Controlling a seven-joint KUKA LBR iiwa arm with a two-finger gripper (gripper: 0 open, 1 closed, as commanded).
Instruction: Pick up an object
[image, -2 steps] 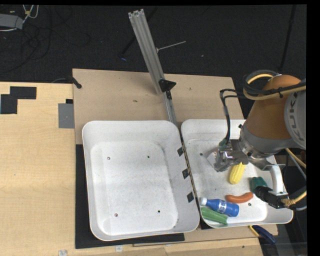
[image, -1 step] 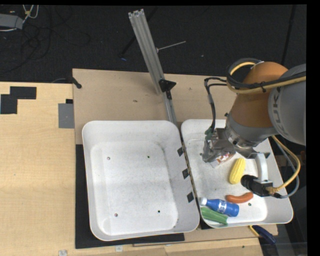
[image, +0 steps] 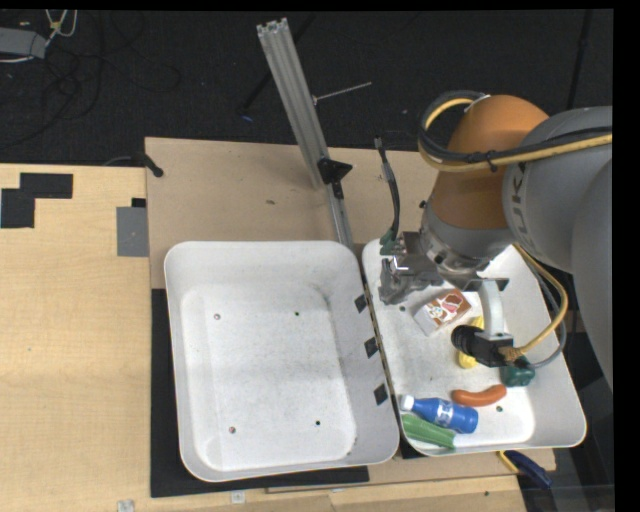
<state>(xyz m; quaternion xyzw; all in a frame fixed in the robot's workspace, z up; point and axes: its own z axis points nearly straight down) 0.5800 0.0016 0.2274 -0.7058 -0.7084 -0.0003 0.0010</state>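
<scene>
No writing can be read from here. The small carton (image: 442, 309) in the right bin (image: 560, 425) carries a red and brown print, and the blue bottle (image: 443, 413) has a white band, but both are too blurred to make out.

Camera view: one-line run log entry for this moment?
gripper: low in right bin, upper left corner | grasp: none seen | nearest: small box | left bin: untouched

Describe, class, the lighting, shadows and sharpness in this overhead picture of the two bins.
Camera view: even, soft light on the left bin, faint shading along its walls; background beyond the bench nearly black; the arm darkens the right bin beneath it; the gripper looks slightly soft, small objects reasonably sharp.
</scene>
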